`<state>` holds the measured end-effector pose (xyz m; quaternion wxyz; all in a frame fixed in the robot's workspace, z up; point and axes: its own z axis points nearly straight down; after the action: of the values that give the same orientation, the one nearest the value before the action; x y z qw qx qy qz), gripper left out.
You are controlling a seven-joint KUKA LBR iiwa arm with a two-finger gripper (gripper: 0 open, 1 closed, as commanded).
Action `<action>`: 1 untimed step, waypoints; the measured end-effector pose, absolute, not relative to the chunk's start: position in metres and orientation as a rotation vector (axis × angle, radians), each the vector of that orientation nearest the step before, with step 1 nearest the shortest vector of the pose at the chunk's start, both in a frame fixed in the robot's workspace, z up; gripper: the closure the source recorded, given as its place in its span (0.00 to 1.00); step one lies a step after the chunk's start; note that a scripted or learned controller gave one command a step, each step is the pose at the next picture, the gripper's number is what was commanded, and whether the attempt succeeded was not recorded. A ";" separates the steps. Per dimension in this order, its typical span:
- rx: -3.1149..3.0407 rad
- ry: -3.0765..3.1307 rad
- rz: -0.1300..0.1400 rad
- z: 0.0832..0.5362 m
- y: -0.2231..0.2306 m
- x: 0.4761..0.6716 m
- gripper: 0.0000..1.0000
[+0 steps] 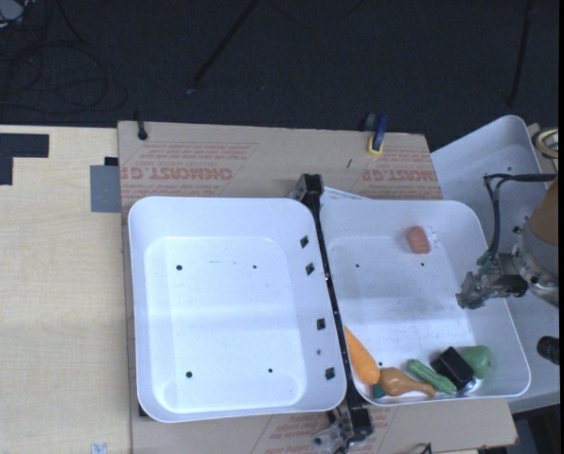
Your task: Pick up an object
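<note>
My gripper (471,294) hangs over the right side of the right bin (396,296), close to its right wall, with the arm coming in from the right edge. Its fingers are small and dark against the bin, and nothing shows between them. A pink lump (418,240) lies at the back of that bin, up and to the left of the gripper. Along the bin's front edge lie an orange carrot-shaped piece (360,353), a tan piece (401,381), a long green piece (431,375), a black block (453,366) and a green rounded piece (476,357).
The left bin (227,301) sits beside the right one, with a black clip strip (322,287) running between them. Both rest on a cardboard sheet (263,159) on the wooden bench. A yellow-and-blue clamp (376,136) stands at the cardboard's back edge.
</note>
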<state>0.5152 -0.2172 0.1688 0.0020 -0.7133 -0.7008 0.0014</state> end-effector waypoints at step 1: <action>-2.220 -2.218 0.001 0.089 -0.212 0.497 1.00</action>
<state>0.4972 -0.2122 0.0886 0.0015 -0.7074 -0.7068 0.0004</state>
